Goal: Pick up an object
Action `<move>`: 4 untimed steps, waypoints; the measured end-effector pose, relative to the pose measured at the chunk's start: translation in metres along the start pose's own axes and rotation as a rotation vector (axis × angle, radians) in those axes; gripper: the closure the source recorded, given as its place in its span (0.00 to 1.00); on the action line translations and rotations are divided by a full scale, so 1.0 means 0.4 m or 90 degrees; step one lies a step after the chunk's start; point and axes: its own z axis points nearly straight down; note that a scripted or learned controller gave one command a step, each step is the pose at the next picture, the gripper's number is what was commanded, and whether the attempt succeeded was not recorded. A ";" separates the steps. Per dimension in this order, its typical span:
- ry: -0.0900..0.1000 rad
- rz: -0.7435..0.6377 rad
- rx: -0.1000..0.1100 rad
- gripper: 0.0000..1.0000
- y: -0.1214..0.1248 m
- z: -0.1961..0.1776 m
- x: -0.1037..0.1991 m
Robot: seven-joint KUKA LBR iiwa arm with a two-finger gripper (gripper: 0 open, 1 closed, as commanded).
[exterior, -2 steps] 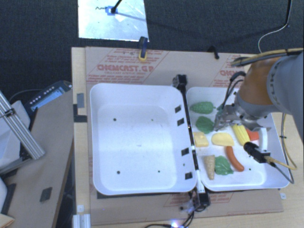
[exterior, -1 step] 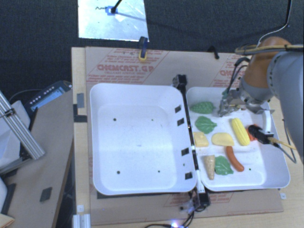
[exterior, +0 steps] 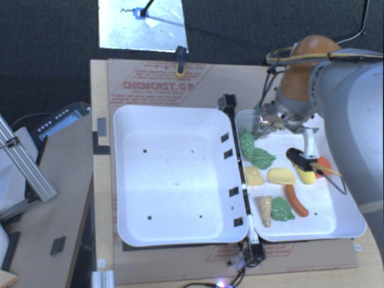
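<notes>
since nothing looks lifted yet, the pick is basically still to do. the gripper [exterior: 264, 123] sits low at the upper left corner of the right bin [exterior: 345, 224], just above the green leafy toy [exterior: 257, 155]; can't tell its opening or whether it has anything. yellow lemon-ish piece [exterior: 280, 175], orange sausage-like toy [exterior: 296, 200] and corn [exterior: 305, 174] lie in the bin. left bin [exterior: 129, 122] isn't involved.
</notes>
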 end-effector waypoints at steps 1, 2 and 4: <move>-0.002 0.002 -0.002 1.00 0.000 -0.029 -0.012; 0.000 0.007 0.007 1.00 -0.244 0.003 -0.010; 0.000 -0.002 -0.005 1.00 0.006 -0.473 0.380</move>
